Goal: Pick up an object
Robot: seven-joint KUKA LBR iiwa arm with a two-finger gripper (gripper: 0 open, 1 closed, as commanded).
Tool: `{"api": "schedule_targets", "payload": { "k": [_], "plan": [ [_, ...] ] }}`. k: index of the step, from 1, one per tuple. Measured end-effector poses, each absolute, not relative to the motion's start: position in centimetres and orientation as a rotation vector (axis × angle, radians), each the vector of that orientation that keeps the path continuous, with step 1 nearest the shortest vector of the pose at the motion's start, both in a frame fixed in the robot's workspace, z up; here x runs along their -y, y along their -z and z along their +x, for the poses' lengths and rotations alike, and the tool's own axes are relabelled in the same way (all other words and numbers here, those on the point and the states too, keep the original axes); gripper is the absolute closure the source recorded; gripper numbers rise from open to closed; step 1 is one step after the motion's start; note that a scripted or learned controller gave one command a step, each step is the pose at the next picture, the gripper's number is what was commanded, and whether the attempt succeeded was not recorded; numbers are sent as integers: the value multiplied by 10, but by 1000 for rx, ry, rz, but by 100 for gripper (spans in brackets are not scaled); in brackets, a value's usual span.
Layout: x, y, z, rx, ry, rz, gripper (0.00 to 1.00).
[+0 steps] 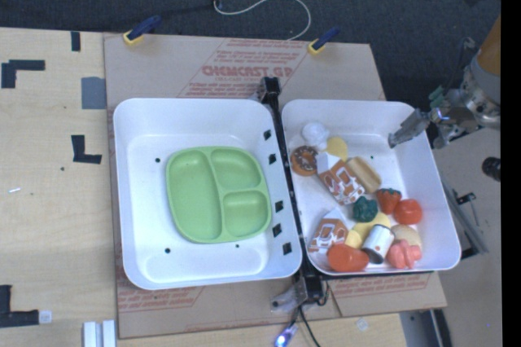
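Observation:
The right bin (423, 174) holds several toy foods in a loose pile: a white piece (313, 131), a chocolate donut (304, 160), a hot dog (364, 173), a green broccoli (365, 208), a red tomato (408, 212), a small can (377, 242) and a red pepper (348, 258). My gripper (420, 134) hovers over that bin's upper right rim, away from the pile. Its fingers (403, 133) are spread open with nothing between them.
A green divided plate (218, 195) lies in the left bin (138, 174). A black divider with clips (279, 166) runs between the bins. Blue and yellow clamps (323, 38) pin the cardboard sheet at the back. A cable (260, 3) loops across the dark floor.

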State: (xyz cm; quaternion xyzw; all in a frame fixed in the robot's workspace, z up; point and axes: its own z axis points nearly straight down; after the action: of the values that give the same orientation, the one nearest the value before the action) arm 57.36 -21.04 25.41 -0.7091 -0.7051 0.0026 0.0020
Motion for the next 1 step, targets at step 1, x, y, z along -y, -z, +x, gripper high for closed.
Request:
{"api": "schedule_targets", "payload": {
  "k": [1],
  "plan": [
    [143, -161, 484, 2209, -12, -2207, 0]
  ]
}}
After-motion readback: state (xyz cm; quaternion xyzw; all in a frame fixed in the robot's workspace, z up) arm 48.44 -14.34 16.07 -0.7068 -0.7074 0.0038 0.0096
